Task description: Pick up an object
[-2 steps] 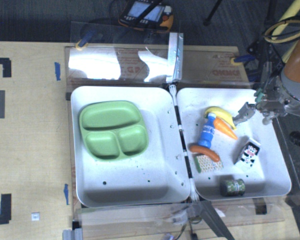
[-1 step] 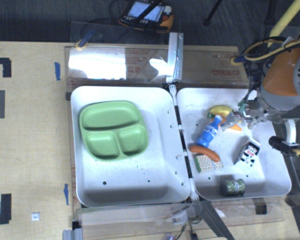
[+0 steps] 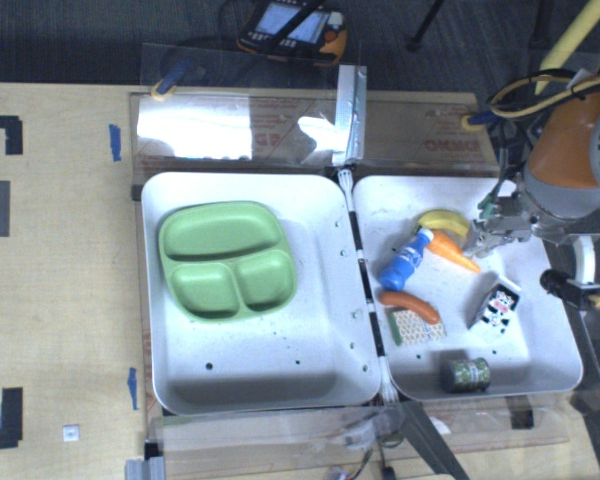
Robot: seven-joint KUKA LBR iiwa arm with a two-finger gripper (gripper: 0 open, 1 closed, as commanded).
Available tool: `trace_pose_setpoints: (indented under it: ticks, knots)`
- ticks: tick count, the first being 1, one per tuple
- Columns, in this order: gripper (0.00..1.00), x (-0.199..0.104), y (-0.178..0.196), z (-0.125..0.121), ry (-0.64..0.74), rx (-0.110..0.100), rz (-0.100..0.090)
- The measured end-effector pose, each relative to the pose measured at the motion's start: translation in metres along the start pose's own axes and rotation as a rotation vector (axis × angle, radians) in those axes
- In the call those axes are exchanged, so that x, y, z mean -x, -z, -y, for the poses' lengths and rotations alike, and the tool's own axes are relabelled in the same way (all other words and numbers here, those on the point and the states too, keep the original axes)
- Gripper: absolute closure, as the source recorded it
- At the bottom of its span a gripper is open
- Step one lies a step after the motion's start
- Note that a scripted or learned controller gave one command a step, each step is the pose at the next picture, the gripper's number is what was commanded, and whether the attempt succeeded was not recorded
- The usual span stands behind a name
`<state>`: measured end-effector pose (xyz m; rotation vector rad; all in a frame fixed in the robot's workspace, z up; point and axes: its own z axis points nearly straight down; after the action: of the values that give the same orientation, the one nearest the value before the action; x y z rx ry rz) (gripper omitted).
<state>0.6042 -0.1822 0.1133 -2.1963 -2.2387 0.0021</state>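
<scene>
The end effector [image 3: 492,230] hangs low over the upper right part of the right bin [image 3: 555,363], at the end of the grey arm [image 3: 570,173] that comes in from the right with its orange band showing above the wrist. Whether it is released or clenched cannot be told from this slant, and nothing can be seen grasped in it.

Just to its left, and about touching it in this view, lies the orange carrot [image 3: 455,254], slanting down and to the right with its tip below the end effector. A little farther left and slightly above sits the yellow banana [image 3: 443,222], its lower edge against the carrot. Left again and lower, the blue bottle [image 3: 404,262] lies tilted, its cap end toward the banana. Below and to the left of the end effector, an orange sausage-like piece [image 3: 411,305] rests on a pale dotted card [image 3: 417,328]. Nearly straight below the end effector, well apart from it, a small black-and-white box [image 3: 497,306] lies tilted. Farther down still, near the bin's front wall, a dark green can [image 3: 466,372] lies on its side.

Far to the left of the end effector, across the divider, the left bin [image 3: 310,368] holds a green compartment tray [image 3: 228,257]. Both bins rest on the worktop [image 3: 60,268].
</scene>
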Motion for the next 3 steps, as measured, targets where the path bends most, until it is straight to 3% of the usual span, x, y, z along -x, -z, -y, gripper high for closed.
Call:
trace_pose_setpoints:
  ticks: [1,2,3]
  knots:
    - [0.00,0.000,0.000,0.000,0.000,0.000,0.000]
    - [0.00,-0.032,-0.028,-0.023,0.195,0.007,0.004]
    - [0.00,0.008,-0.028,-0.063,0.208,-0.005,-0.008]
